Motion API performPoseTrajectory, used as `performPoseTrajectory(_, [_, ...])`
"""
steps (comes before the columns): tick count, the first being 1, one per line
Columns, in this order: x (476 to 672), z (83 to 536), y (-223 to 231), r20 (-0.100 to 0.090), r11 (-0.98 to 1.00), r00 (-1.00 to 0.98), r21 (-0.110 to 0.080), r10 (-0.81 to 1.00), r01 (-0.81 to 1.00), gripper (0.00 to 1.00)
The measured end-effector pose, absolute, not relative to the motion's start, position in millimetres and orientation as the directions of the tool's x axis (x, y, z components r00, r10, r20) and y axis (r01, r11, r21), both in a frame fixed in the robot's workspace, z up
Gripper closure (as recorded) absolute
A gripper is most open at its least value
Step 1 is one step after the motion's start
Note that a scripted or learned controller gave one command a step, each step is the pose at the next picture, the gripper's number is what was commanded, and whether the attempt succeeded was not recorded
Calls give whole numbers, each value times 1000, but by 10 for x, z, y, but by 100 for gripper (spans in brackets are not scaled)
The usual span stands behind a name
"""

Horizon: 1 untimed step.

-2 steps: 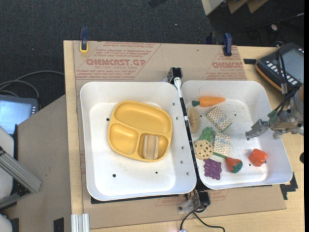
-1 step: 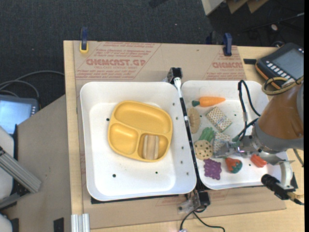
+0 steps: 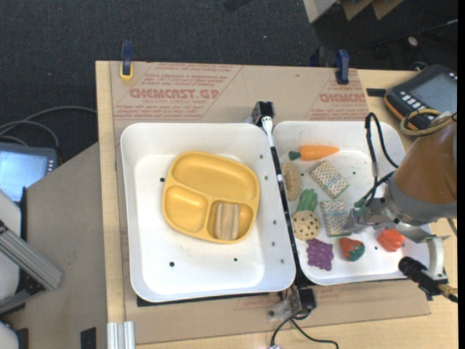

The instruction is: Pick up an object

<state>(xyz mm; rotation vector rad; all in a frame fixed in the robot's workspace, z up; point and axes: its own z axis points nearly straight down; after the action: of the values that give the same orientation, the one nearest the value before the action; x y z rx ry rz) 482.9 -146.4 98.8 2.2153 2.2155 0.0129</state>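
While the arm (image 3: 429,177) reaches in from the right, its claw (image 3: 361,217) hangs low over the right bin (image 3: 378,271), right by the patterned square block (image 3: 333,215). I cannot tell if the claw is apart or together, or if it has hold of anything.

Lots of toys lie in this bin. A carrot (image 3: 318,152) sits near the top. Under it is another patterned block (image 3: 328,177), tilted. A tan piece (image 3: 292,179) lies by the left wall, with a green thing (image 3: 306,200) below it. A spotted cookie (image 3: 306,225) is next, then purple grapes (image 3: 319,253). A strawberry (image 3: 352,249) rests beside the grapes, and an orange-red toy (image 3: 391,240) lies farther right.

The left bin (image 3: 145,253) holds a yellow plate (image 3: 211,196) with three parts. A pale piece (image 3: 227,220) lies in its lower right part.

Both bins sit side by side on the bench (image 3: 109,158).
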Motion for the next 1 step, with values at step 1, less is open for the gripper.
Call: performPoseTrajectory(1, [4827, 982, -1464, 0, 0, 0, 11, 1000, 1000, 0])
